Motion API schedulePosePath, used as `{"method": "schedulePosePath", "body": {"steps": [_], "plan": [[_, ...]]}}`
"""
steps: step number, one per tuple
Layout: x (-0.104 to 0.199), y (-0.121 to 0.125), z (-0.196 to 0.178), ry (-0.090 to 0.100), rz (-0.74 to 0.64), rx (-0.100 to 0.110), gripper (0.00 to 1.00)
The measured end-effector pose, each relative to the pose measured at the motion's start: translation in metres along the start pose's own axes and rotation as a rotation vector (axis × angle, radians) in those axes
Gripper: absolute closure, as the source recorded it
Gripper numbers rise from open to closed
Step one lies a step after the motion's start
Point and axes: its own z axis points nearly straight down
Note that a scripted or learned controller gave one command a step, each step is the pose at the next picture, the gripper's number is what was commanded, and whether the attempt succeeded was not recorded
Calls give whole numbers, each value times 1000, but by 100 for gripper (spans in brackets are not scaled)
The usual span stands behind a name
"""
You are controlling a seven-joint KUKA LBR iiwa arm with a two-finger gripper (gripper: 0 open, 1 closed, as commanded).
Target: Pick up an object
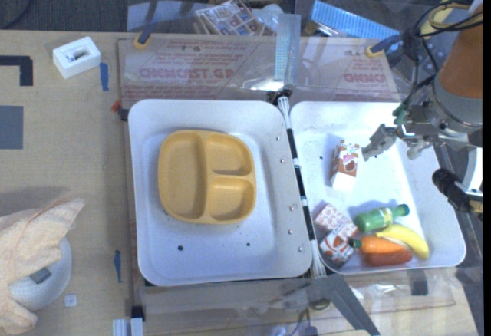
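Several objects lie in your right bin: a small carton mid-bin, with a green bottle, banana, carrot and patterned packet clustered near the front. Your gripper hovers just right of the carton; you cannot tell its finger spread. The left bin holds a yellow divided plate.

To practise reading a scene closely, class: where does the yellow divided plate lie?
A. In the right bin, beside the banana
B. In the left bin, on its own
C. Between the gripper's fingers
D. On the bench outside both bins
B: the yellow divided plate lies flat inside the left bin, while the banana sits in the right bin.
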Motion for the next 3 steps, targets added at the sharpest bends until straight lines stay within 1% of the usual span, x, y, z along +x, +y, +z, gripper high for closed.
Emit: {"method": "schedulePosePath", "body": {"steps": [1,2,3], "plan": [[24,48,123,0,-34,0,0],[10,56,151,0,-55,-5,0],[9,57,140,-1,-52,-9,100]]}}
